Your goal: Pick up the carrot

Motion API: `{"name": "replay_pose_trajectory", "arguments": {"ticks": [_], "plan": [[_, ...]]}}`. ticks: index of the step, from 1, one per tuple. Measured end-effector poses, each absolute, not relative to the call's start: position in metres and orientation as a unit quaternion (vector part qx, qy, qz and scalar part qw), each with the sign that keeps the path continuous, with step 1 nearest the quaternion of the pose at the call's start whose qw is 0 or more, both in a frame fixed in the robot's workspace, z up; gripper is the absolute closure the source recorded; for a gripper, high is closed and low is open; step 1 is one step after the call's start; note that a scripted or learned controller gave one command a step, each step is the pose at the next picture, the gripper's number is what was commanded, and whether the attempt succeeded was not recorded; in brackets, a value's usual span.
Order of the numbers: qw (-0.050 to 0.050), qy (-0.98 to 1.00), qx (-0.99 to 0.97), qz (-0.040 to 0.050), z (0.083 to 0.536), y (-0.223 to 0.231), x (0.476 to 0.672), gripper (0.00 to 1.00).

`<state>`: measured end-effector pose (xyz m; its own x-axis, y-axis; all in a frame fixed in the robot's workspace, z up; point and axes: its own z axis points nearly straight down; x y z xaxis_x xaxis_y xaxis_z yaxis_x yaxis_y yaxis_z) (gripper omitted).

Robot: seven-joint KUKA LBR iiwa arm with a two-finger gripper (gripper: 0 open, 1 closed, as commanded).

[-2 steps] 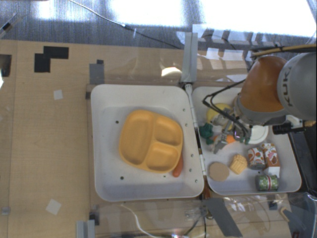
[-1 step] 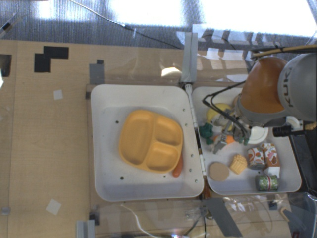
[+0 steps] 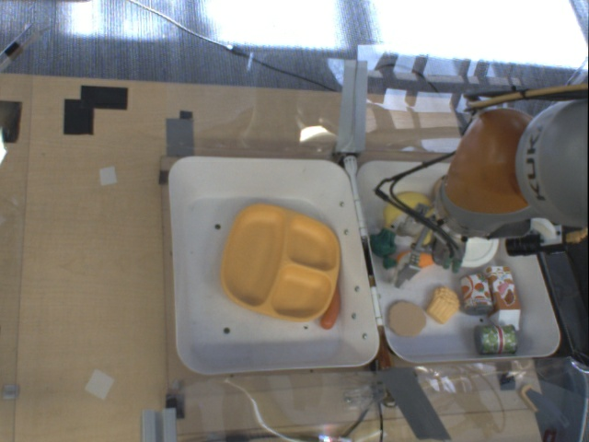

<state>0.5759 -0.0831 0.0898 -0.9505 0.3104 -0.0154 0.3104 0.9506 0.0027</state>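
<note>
Right now carrot (image 3: 412, 261) lies under claw (image 3: 416, 258), right bin (image 3: 543, 334).

One fixed camera hangs above the counter (image 3: 83, 274) and looks down at a slant, far enough back to take in both white bins: the left bin (image 3: 198, 339) and the right bin (image 3: 538, 339). The arm (image 3: 515, 168) enters from the right side.
</note>
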Motion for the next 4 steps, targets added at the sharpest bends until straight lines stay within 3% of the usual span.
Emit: {"name": "replay_pose_trajectory", "arguments": {"ticks": [1, 2, 3, 4], "plan": [[0.008, 0.950, 0.311, 0.0023, 0.090, -0.094, 0.556, 0.00], [0.004, 0.905, 0.426, 0.0021, 0.089, -0.094, 0.563, 0.00], [0.008, 0.906, 0.422, 0.0038, 0.102, -0.092, 0.567, 1.00], [0.008, 0.906, 0.422, 0.0037, 0.102, -0.092, 0.567, 0.00]]}}
